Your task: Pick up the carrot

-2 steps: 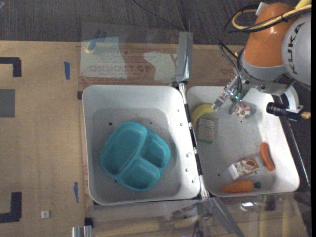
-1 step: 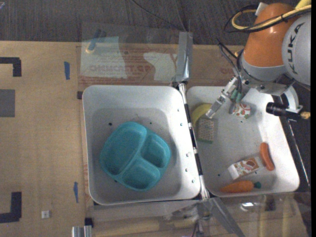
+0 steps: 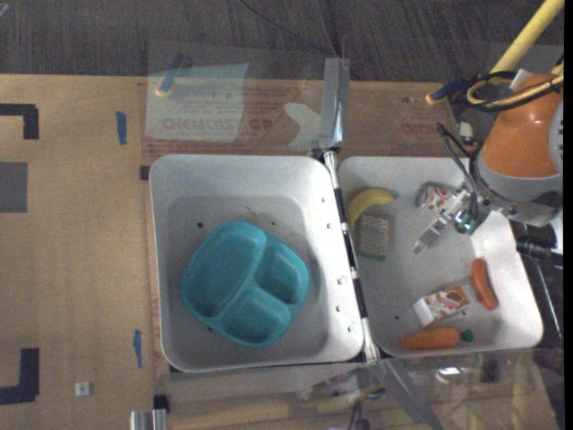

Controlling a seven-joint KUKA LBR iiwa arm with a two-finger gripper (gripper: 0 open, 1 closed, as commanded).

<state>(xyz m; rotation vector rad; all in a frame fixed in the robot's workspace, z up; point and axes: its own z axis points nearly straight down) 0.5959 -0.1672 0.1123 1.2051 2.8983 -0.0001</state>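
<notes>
The carrot is orange with a green stub at its right end. It lies flat near the front wall of the right bin. My gripper hangs over the middle of that bin, well behind the carrot and apart from it. Its two fingers are spread open, and nothing is between them. The grey arm with the orange band comes in from the right.
In the right bin, a small white carton lies just behind the carrot. A reddish sausage lies to the right, and a yellow scrubber rests by the left wall. The left bin holds a teal divided plate.
</notes>
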